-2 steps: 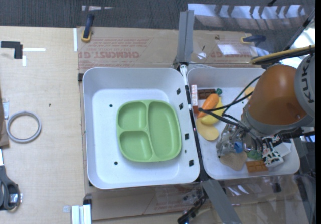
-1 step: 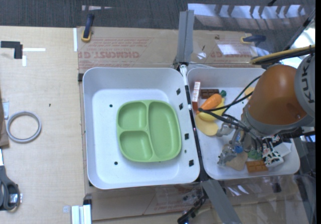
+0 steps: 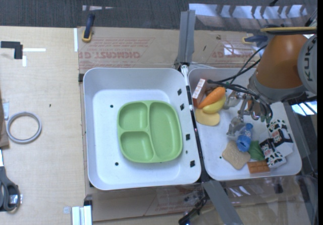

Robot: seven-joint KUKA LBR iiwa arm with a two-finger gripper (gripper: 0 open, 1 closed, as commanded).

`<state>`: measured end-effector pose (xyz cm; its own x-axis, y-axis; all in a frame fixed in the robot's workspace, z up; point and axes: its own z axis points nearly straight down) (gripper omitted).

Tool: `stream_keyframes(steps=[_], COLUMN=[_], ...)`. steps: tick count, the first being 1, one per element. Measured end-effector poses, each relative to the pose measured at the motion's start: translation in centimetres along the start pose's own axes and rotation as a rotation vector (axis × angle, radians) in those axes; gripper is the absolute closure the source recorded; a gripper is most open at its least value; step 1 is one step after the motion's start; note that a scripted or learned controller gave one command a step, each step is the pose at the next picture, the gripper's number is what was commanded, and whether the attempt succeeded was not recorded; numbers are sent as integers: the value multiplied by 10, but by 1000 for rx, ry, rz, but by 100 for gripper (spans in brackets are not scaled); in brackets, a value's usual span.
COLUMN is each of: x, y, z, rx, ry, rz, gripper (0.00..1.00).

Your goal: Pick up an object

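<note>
My gripper (image 3: 246, 124) hangs over the middle of the right bin (image 3: 292, 166), open, with nothing between its fingers. Just below it lies a small blue object (image 3: 245, 141). Around that are a slice of toast (image 3: 235, 156), a green piece (image 3: 256, 150), a brown block (image 3: 258, 167) and a black-and-white patterned object (image 3: 276, 143). To the gripper's left lie an orange carrot (image 3: 212, 97), a yellow piece (image 3: 208, 117) and a small red-and-white box (image 3: 199, 88).
The left bin (image 3: 96, 133) holds a green divided plate (image 3: 150, 131). The orange-banded arm (image 3: 282, 62) and its cables cover the right bin's back right corner. A tape ring (image 3: 22, 127) lies on the wooden bench at far left.
</note>
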<state>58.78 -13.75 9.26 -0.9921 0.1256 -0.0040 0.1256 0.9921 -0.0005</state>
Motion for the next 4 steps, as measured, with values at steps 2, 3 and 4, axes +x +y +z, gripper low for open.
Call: stream_keyframes(steps=[2, 3, 4], x=[101, 103, 101], y=[-69, -61, -60], z=[0, 1, -8], rx=[-1, 0, -1], ry=[3, 4, 1], rz=[245, 239, 236], gripper=[0, 0, 100])
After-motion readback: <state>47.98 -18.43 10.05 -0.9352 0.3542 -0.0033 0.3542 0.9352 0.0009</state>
